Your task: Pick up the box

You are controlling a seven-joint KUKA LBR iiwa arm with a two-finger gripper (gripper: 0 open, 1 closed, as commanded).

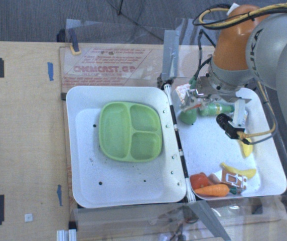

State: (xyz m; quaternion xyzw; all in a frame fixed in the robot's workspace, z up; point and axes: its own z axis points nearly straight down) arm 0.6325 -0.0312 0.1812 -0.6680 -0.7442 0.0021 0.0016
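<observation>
Carrot [214,190], box [232,178] at bin's [203,149] near edge

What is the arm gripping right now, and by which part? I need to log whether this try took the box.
Cannot be told: the gripper sits low over the right bin, hidden under the wrist.

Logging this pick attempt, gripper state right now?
Gripper: low over the far end of the right bin, among the items there; open or shut cannot be told.
</observation>
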